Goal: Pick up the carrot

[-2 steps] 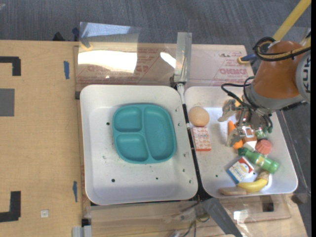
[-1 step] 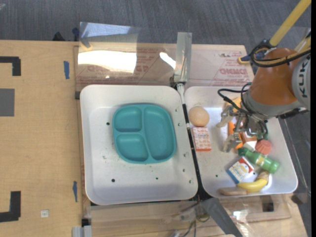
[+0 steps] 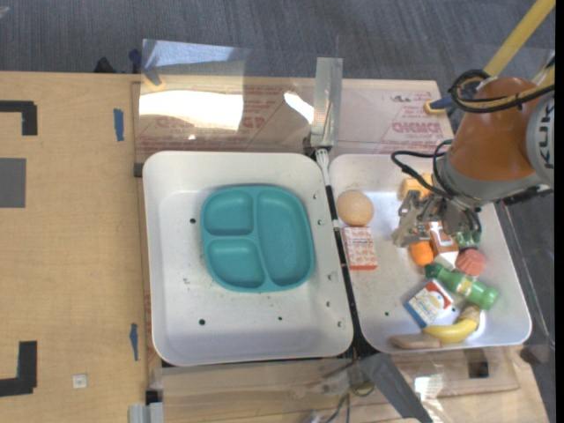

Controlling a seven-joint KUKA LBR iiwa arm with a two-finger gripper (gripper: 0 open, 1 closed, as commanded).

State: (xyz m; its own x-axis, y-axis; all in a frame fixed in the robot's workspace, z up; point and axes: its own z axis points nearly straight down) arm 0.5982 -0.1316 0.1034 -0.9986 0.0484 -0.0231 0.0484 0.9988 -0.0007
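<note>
Bench top is light plywood [image 3: 62, 236] with a few black tape marks [image 3: 22, 117] and little blue tape bits [image 3: 118, 123]. Behind it the floor is grey carpet [image 3: 264, 11]. A clear plastic sheet [image 3: 229, 113] with red printing sits at the back, catching a bright glare.

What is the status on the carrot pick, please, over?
Pincer low in right bin, finger state unclear. Carrot just below it, on the bin floor. Green bottle and red item crowd close beside.
</note>
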